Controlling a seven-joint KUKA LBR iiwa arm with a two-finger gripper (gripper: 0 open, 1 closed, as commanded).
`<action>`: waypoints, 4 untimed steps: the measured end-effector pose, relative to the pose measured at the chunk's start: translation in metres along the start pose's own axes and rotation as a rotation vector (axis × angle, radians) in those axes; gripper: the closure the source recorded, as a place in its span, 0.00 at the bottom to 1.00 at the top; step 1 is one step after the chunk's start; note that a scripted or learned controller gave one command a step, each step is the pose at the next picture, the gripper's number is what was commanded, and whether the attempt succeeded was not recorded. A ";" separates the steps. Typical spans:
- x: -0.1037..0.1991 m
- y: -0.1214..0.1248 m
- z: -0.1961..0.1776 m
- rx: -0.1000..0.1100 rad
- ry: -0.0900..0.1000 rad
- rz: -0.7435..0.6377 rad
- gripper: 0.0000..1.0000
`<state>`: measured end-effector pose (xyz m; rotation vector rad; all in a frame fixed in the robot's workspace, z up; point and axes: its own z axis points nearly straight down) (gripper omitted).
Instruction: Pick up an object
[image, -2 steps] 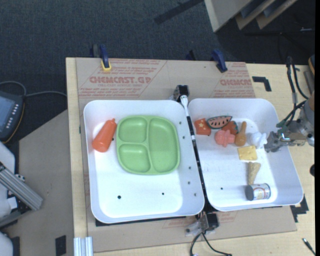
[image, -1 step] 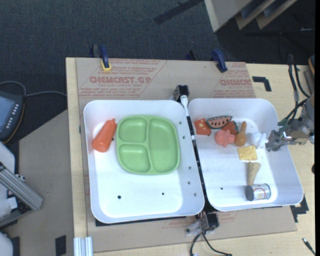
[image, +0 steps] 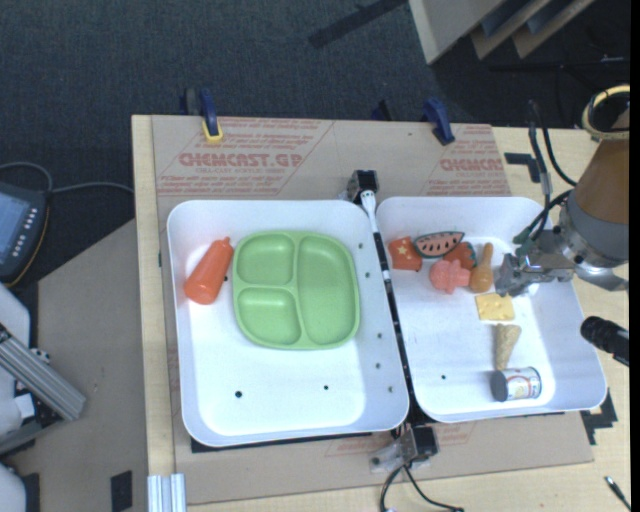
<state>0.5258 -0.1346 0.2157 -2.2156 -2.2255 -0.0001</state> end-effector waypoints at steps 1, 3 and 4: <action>0.056 0.027 -0.010 -0.005 0.000 -0.003 1.00; 0.097 0.038 0.002 0.003 0.000 0.004 1.00; 0.104 0.031 -0.008 0.001 0.000 0.004 1.00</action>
